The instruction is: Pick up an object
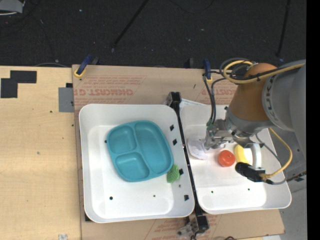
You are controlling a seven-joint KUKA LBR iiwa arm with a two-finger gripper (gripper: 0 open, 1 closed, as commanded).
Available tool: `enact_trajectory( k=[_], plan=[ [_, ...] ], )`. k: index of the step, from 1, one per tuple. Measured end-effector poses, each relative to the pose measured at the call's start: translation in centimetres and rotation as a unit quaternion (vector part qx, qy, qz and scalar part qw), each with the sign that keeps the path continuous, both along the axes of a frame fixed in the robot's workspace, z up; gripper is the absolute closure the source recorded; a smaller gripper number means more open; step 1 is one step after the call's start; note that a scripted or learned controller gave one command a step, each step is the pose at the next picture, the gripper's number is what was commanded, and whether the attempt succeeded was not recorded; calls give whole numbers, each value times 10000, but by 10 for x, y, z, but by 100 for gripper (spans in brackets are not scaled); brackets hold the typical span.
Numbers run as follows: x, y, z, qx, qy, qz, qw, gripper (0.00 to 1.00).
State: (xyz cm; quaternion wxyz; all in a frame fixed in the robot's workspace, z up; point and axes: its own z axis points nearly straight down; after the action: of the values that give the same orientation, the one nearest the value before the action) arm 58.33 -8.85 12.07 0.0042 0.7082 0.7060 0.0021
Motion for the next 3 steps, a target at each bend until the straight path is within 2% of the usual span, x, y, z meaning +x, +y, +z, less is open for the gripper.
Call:
enact_trajectory(
  k=[1, 2, 3],
  plan=[
    [-3, 1, 61, 13, 33, 13, 10000, 100],
    [6, 1, 119, 13, 21, 14, 10000, 100],
    [7, 0, 157, 13, 32, 13, 10000, 100]
  ],
)
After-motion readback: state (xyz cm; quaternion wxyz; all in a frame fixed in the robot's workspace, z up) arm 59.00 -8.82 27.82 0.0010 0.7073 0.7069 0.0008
